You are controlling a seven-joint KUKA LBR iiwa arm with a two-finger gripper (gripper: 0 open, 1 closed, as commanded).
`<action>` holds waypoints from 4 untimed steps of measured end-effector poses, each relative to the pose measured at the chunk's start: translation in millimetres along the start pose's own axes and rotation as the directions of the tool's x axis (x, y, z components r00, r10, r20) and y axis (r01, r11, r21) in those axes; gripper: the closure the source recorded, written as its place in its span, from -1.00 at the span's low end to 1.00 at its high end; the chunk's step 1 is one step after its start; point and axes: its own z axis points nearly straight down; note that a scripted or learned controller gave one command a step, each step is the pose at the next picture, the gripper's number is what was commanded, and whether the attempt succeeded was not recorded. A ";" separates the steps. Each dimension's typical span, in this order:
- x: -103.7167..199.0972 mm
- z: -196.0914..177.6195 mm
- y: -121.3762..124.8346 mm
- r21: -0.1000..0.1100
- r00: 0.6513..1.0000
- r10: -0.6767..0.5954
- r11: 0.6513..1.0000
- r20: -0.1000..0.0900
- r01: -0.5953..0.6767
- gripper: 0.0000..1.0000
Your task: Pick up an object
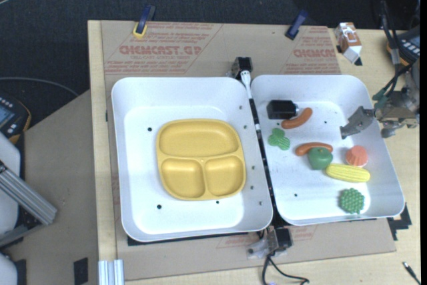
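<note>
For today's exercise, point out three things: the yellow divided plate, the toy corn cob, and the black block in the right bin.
Yellow divided plate [200,158], camera view, central ridge.
Toy corn cob [347,173], camera view, mid-length.
Black block [281,109], camera view, top face.

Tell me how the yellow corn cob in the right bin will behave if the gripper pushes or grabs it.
The corn cob looks like a rigid plastic toy, so probably stiff and light. Its long rounded shape suggests it may roll sideways when pushed. Lying flat, it seems unlikely to tip. The green apple sits close beside it, so a push could knock that too.
</note>
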 end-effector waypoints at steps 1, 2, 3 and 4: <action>0.2 -6.0 2.2 -0.012 1.000 -0.003 1.000 0.003 0.003 -1.00; -8.9 51.6 2.9 -0.005 1.000 -0.002 1.000 0.000 0.002 -1.00; -9.4 115.4 3.3 -0.005 1.000 -0.003 1.000 -0.001 0.003 -1.00; -12.4 175.4 6.7 -0.005 1.000 -0.007 1.000 -0.005 0.007 -1.00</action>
